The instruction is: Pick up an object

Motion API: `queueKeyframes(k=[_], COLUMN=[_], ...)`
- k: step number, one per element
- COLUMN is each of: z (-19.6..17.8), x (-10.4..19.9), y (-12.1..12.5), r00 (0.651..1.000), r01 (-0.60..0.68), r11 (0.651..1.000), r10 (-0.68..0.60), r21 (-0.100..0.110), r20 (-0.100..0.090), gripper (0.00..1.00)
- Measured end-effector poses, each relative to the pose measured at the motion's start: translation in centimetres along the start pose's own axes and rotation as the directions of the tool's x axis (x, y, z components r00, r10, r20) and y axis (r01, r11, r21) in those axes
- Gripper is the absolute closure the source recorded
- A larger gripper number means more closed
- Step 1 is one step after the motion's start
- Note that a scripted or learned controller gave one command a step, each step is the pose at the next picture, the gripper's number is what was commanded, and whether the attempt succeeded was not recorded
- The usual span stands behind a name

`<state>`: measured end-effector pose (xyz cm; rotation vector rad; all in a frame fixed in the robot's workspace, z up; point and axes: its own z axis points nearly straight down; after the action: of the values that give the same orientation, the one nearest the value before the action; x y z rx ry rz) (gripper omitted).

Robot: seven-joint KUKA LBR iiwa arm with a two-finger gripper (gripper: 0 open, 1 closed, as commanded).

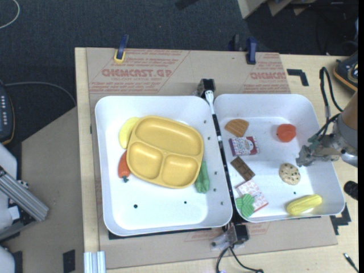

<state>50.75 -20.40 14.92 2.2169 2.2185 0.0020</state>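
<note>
Claw [307,156] state unclear, beside round speckled cookie [290,174]; ridged yellow corn [304,205] near.

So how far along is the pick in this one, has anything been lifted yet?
Nothing looks picked yet. The gripper sits low at the right bin's right edge, beside the cookie, with nothing seen between its fingers. The cookie, red ball, corn and other items lie on the bin floor. Closing on an object and lifting it remain.
</note>
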Motion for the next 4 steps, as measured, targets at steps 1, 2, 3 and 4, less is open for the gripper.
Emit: queueKeyframes(k=[1,2,3,4], z=[-6.2,-7.7,-8.0,-6.9], x=[0.2,0.1,3.7,8.0], y=[-0.5,-0.4,2.2,5.1], r00=[1.000,1.000,1.000,1.000], r01=[0.000,0.000,0.005,0.005], r11=[1.000,1.000,1.000,1.000], r10=[0.000,0.000,-0.005,-0.005], r21=[-0.003,0.000,0.001,0.002], r20=[0.001,0.000,-0.003,-0.002], gripper=[1.00,1.00,1.00,1.00])
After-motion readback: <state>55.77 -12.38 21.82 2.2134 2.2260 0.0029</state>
